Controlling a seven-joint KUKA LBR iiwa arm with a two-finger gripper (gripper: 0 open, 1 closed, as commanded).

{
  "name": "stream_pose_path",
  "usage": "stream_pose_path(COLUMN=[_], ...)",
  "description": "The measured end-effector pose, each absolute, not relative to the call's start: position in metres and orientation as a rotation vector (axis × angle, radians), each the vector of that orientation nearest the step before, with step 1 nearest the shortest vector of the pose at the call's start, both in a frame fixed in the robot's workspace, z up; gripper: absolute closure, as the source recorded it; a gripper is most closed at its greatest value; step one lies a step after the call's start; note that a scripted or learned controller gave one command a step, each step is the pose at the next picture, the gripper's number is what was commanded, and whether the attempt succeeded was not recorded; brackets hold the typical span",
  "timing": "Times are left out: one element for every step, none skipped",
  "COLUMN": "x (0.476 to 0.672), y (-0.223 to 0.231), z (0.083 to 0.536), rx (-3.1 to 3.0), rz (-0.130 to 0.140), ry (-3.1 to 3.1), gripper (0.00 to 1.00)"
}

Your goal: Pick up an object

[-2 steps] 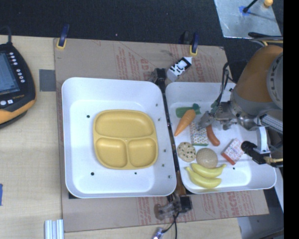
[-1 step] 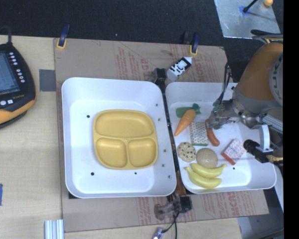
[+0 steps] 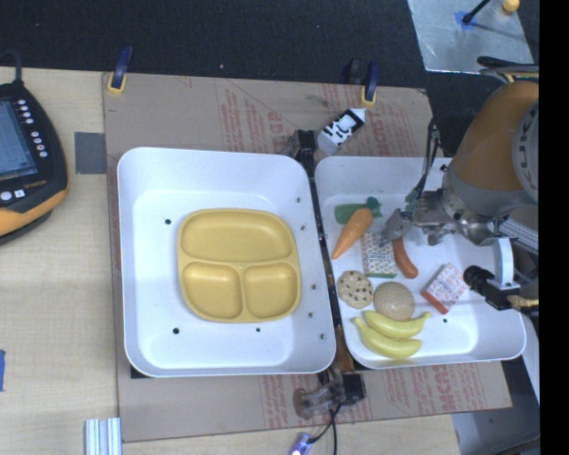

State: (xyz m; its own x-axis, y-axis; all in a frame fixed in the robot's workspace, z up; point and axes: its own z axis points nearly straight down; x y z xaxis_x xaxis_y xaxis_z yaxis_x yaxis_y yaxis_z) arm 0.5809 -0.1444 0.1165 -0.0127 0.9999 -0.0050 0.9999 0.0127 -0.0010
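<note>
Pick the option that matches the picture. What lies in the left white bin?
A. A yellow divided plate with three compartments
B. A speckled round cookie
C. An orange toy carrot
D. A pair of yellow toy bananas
A: the yellow divided plate with three compartments sits in the left white bin, while the carrot, bananas and cookie all lie in the right white bin.

Arm and clutter partly lost to view over the right-hand bin

The grey arm with its orange band (image 3: 493, 150) runs off the frame's right side, covering the shallow white right bin's far corner (image 3: 436, 173); its gripper's (image 3: 398, 227) fingertips are too small to read. At far left, the orange-edged control tablet (image 3: 14, 164) is cropped. The patterned square wafer (image 3: 379, 254) lies partly beneath the orange carrot (image 3: 351, 232).
</note>
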Motion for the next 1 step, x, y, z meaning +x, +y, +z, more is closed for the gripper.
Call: stream_pose_path(x=[0.581], y=[-0.1454], z=[0.1267], rx=[2.204], rz=[-0.009], ry=[2.233], gripper=[1.0])
